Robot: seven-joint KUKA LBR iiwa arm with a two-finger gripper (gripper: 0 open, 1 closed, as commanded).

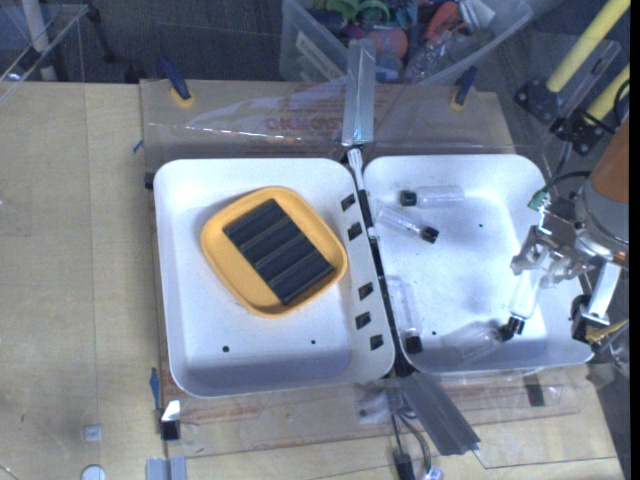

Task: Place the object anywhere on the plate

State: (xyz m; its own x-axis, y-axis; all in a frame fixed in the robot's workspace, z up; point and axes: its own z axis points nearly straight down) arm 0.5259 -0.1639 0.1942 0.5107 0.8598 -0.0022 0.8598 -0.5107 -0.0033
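A yellow plate [272, 250] with a black ridged insert lies in the left bin [190, 348]. Several clear tubes with black caps lie in the right bin [470, 268]. Two of them, one tube [432, 197] and another [408, 226], are near its back left. A third tube [518, 306] stands tilted at the right, cap down. My gripper [563, 283] hangs over the right bin's right edge, open, its fingers [600, 300] wide apart. The tilted tube sits just below the left finger, not between the two.
A raised divider with black clips [360, 258] separates the bins. More clear tubes lie along the right bin's front wall [470, 340] and beside the divider [408, 318]. A clear box of coloured toys [400, 13] stands behind the bins.
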